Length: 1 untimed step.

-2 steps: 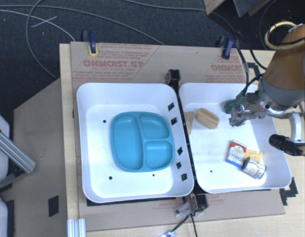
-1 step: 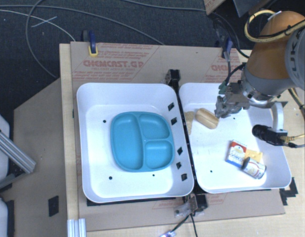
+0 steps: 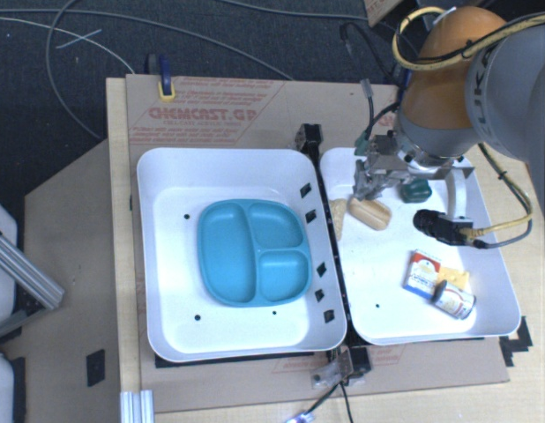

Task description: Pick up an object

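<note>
Red print reading "CHEMCAST GP" stands on the brown protective sheet (image 3: 211, 111) along the bench's far edge; the smaller lines beneath are illegible.

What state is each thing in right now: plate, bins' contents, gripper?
Blue plastic divided plate: upright, flat in the left white bin, compartments bare.
Tan wooden block: lying in the right white bin, just below the gripper.
Dark green small object: lying in the right bin, partly hidden by the arm.
Small red and white box: lying flat.
Small jar: on its side beside the box.
Gripper: lowered over the tan block; grip unclear.
</note>
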{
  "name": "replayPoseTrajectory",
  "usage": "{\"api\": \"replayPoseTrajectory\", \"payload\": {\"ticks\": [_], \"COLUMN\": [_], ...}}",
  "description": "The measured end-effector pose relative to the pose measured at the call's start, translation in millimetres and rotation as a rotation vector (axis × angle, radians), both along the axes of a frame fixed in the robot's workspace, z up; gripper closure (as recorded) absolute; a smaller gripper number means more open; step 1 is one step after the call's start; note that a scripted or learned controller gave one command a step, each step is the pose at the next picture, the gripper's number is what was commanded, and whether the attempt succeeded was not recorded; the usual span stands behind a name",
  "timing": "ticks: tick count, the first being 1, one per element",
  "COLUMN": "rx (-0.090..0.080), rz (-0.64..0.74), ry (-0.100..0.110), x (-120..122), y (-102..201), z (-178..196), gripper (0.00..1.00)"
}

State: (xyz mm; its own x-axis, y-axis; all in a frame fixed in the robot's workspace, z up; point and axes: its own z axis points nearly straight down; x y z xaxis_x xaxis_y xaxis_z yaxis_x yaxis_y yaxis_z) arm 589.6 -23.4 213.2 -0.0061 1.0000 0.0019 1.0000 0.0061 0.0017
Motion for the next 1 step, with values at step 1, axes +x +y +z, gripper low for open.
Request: {"api": "replayPoseTrajectory", "payload": {"ticks": [1], "rx": [0.001], "rz": [0.001], "ry": [-0.001], "x": [18.3], "y": [56.6], "z": [11.9], "gripper": [1.0]}}
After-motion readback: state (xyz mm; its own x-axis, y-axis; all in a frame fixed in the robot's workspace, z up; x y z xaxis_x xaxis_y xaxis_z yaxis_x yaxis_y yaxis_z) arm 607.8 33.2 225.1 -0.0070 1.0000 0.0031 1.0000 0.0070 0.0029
